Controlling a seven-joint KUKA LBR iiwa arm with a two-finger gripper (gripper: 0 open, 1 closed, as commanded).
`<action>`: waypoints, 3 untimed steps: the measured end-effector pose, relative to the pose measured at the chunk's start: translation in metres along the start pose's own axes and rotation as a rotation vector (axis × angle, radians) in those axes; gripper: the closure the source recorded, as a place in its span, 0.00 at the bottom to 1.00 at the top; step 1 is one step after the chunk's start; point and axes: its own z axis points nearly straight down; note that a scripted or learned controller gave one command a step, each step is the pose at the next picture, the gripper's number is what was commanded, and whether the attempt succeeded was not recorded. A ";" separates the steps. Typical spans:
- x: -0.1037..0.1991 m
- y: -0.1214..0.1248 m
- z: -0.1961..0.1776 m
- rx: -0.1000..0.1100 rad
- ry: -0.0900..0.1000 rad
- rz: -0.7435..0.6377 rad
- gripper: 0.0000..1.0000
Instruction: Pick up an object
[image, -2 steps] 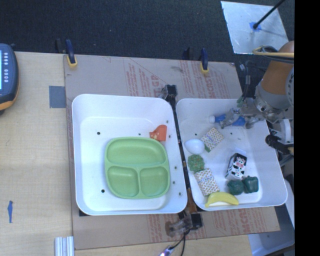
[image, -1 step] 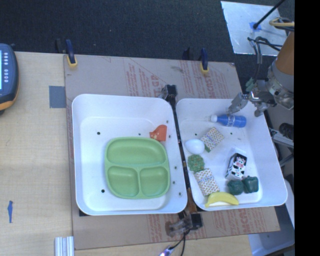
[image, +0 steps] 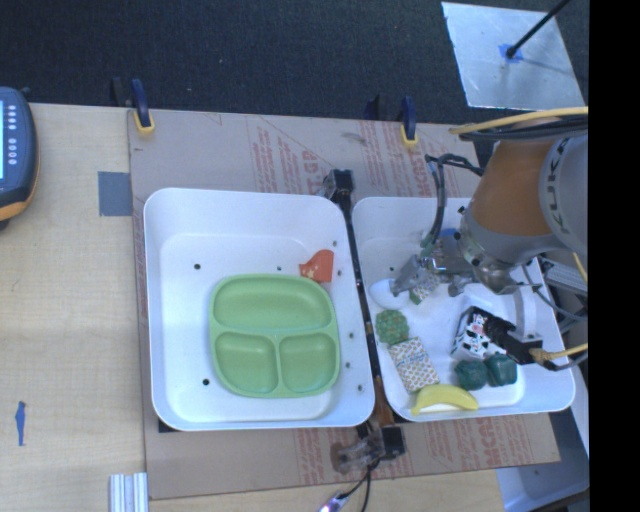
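The end effector (image: 425, 278) is seen low in the right bin (image: 388, 215); its state cannot be told. A green broccoli piece (image: 391, 325) lies just below-left of it.

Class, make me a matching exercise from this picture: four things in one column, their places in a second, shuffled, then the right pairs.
Things
1. green divided plate
2. orange-red piece
3. yellow banana
4. black-and-white cow toy

Places
A. near edge of the right bin, by two dark green pieces
B. right bin, under the arm, above the dark green pieces
C. middle of the left bin
D. left bin, just past the plate's far right corner

Pairs: 1-C, 2-D, 3-A, 4-B
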 end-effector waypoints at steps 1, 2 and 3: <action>-0.024 0.067 0.039 -0.017 -0.005 0.000 0.00; -0.119 0.086 -0.062 -0.021 -0.010 0.008 0.00; -0.024 0.085 -0.018 -0.006 -0.001 -0.003 0.00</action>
